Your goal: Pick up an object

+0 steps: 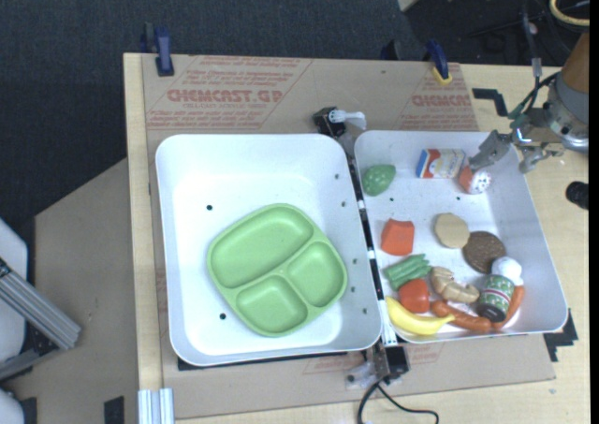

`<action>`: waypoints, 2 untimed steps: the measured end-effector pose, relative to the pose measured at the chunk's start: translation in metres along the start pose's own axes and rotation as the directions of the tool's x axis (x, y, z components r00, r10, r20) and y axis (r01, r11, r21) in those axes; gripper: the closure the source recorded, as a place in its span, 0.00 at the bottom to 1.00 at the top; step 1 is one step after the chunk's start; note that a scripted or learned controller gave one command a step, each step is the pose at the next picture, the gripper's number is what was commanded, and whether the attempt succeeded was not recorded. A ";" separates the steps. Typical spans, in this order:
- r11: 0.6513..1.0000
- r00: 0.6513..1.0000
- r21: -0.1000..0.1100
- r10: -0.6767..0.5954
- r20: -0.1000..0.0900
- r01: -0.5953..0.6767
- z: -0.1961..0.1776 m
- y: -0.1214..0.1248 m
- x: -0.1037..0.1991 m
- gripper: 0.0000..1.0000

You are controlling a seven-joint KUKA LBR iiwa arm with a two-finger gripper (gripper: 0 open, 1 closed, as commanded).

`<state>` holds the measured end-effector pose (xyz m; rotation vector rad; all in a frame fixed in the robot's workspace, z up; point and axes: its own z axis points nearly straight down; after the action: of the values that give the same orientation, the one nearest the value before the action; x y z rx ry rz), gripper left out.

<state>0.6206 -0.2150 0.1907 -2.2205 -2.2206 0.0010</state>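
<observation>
The right bin (533, 216) holds several toy foods. A green leafy piece (378, 178), a red, white and blue carton (440, 163) and a small red and white item (474, 179) lie at its far end. An orange-red block (398, 236), a tan cookie (451, 230) and a brown cookie (484, 250) sit mid-bin. My gripper (510, 153) hangs over the bin's far right corner, just right of the small red and white item. It is open, with nothing between its fingers.
At the right bin's near end a banana (421, 321), a tomato (415, 295), green beans (407, 270), a small can (496, 296) and a white egg (507, 270) are crowded together. The left bin (187, 179) holds a green divided plate (276, 268).
</observation>
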 end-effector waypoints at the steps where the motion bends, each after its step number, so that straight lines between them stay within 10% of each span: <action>1: 1.000 1.000 0.003 -0.003 -0.004 0.003 0.087 0.046 -0.007 0.00; 2: 1.000 1.000 -0.003 -0.003 0.002 0.003 0.073 0.045 -0.008 1.00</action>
<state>0.6659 -0.2228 0.1177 -2.2198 -2.2259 -0.0001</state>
